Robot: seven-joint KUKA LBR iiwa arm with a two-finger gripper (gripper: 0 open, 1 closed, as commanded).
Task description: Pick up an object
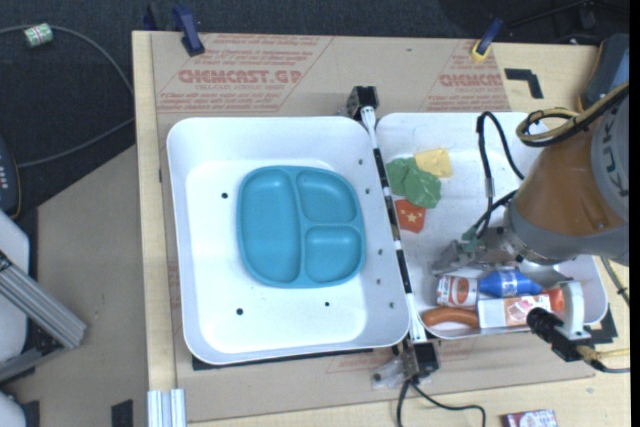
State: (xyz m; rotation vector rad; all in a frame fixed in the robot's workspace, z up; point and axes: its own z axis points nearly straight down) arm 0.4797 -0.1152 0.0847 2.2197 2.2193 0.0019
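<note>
My gripper (463, 253) reaches down into the right bin (455, 130), low over the pile along its near side. Just under it lie a red and white can (455, 291) on its side and a blue bottle (508, 285). A white and red box (515, 311) and an orange curved piece (450, 320) rest against the bin's front wall. Farther back sit a green crumpled object (413, 181), a yellow piece (434, 161) and a small red block (409, 215). Nothing is visibly held.
The left bin (200, 245) holds a blue divided plate (298, 223). A black divider (385, 205) runs between the bins. My arm's orange band (562, 190) and black cables (490, 155) hang over the right bin's right half.
</note>
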